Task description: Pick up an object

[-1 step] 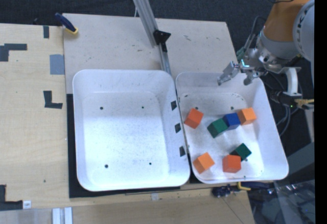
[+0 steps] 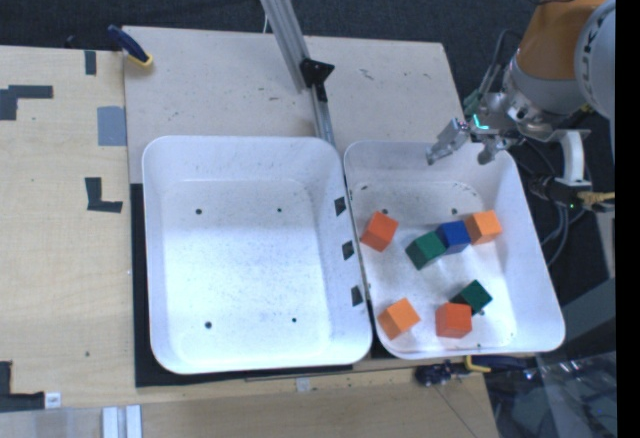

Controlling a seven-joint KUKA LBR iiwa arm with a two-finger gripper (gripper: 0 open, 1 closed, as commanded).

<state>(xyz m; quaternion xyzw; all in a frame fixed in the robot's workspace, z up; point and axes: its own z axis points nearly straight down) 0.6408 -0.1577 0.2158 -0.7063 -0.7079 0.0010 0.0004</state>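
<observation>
We are looking down on two white bins that are sitting side by side on the bench. The left bin [image 2: 240, 256] is showing only its white floor, and the right bin [image 2: 530, 256] is holding all the blocks. The gripper [image 2: 462, 141] is hanging over the far rim of the right bin, well apart from the blocks, and its two fingers [image 2: 442, 146] are standing spread apart with nothing between them. One orange block [image 2: 379, 230] is lying alone near the left wall of the right bin. In the middle, a green block [image 2: 427, 249], a blue block [image 2: 454, 235] and another orange block [image 2: 484, 226] are touching each other in a slanted row. Nearer to us, a dark green block [image 2: 474, 296] is leaning just beside a red-orange block [image 2: 453, 319], and a further orange block [image 2: 399, 317] is resting near the front left corner. The grey arm with its orange band [image 2: 560, 36] is reaching in from the right.
</observation>
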